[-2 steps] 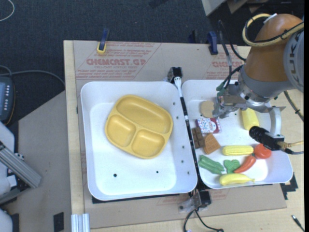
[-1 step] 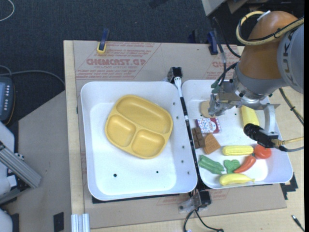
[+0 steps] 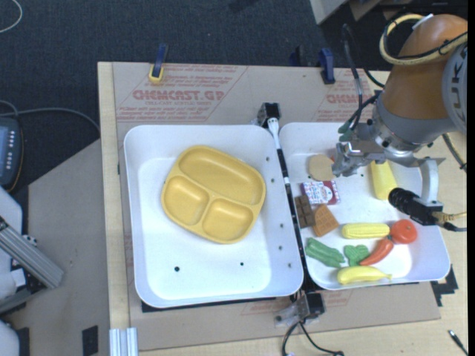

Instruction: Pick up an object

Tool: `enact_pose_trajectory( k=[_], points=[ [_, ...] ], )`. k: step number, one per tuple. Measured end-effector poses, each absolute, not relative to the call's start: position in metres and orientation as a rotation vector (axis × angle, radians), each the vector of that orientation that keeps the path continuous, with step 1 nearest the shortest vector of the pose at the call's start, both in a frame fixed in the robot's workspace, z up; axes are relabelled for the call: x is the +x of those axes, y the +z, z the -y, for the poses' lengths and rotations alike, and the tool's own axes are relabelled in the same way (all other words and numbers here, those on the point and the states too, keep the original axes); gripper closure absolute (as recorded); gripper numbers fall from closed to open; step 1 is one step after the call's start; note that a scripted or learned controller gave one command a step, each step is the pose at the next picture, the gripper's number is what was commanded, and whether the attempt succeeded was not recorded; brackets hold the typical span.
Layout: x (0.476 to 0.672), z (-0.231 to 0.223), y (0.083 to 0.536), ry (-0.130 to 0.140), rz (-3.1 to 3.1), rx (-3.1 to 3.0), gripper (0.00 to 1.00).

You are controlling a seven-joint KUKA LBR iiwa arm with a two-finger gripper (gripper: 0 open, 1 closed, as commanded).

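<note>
- The bench (image 3: pixel 110 221) is topped with a brown board printed in red lettering; the yellow plate (image 3: pixel 214 193), with three compartments, lies above it in the left bin (image 3: pixel 152 262).
- Up past the plate, a blue-and-yellow clamp (image 3: pixel 156 65) and a blue clamp (image 3: pixel 326 64) grip the board's far edge.
- Around the bench on all sides of the plate is dark carpet (image 3: pixel 111 13); a thin white cable loop (image 3: pixel 16 21) lies on it far to the plate's upper left.
- Left of the plate, off the bench, are black cables and an aluminium rail (image 3: pixel 30 258).
- Two small dark specks mark the white bin floor just below the plate.
- Right of the plate, a black divider strip (image 3: pixel 286 191) separates the bins.
- Beyond it, the right bin (image 3: pixel 427 262) holds the toy foods that can be picked: a tan round piece (image 3: pixel 319 167), a red-and-white packet (image 3: pixel 320 193), a brown bar (image 3: pixel 304 211), a toast-coloured wedge (image 3: pixel 325 220), a corn cob (image 3: pixel 365 231), a tomato (image 3: pixel 404 232), a red chili (image 3: pixel 379 251), green vegetables (image 3: pixel 324 252), a banana (image 3: pixel 361 274) and a yellow block (image 3: pixel 381 179).
- The arm (image 3: pixel 427 65) reaches in well right of the plate; the gripper (image 3: pixel 349 163) hangs beside the tan round piece.
- Whether the gripper is open or closed cannot be told, and nothing can be seen held in it.
</note>
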State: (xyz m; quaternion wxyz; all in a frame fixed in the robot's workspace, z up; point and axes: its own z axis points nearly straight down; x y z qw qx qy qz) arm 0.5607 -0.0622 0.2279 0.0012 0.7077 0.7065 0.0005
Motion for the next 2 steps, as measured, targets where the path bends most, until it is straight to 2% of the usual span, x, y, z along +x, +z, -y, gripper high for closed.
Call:
enact_pose_trajectory(
  k=[1,2],
  points=[
    [0.5653,0.0580,0.2192,-0.001,-2.222,2.221,1.00],
    [0.5557,0.0606,0.2277,0.000,-2.222,2.223,1.00]
  ],
)
